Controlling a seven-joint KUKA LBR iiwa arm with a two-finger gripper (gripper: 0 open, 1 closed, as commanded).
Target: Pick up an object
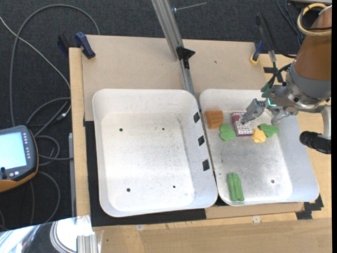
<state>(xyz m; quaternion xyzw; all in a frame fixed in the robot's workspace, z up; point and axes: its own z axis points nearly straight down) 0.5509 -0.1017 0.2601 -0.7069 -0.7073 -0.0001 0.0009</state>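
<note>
The right bin (295,181) holds an orange block (214,119), a pink patterned box (242,124), a round green piece (227,133), a yellow piece (259,136), a small green piece (270,130) and a long green piece (235,186) near the front rim. My gripper (261,113) hangs over the back of this bin, above the pink box and the yellow piece. Its two fingers (252,111) stand spread apart with nothing between them.
The left bin (105,107) lies beside the right one, split from it by a black-tabbed seam. A slanted metal rail (171,25) crosses the bench behind the bins. Clamps sit at the back corners, and cables and a pendant lie on the floor at left.
</note>
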